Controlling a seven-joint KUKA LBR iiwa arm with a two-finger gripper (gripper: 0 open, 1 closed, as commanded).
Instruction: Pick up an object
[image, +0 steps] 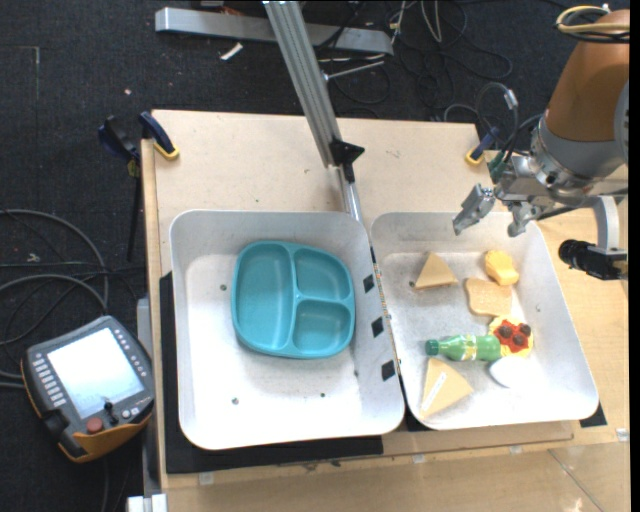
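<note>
On the left, a white bin (200, 400) carries one teal divided plate (294, 300). The right bin (570, 370) carries the small things to pick. I count two tan wedges, one far (434, 271) and one near (443, 385), one green bottle (465, 347) lying on its side, one tan flat slice (488, 296), one yellow piece (501, 267), one red and black piece on yellow (514, 335) and one white piece (510, 372). That makes seven things, all crowded in the right half of this bin. The gripper (495, 213) hangs above the far edge of the right bin, its two fingers spread apart with nothing between them.

I think the danger is the crowding. The bottle, the red piece and the white piece touch each other, so a finger may land on a neighbour and push it aside. The bottle may also roll away.
</note>
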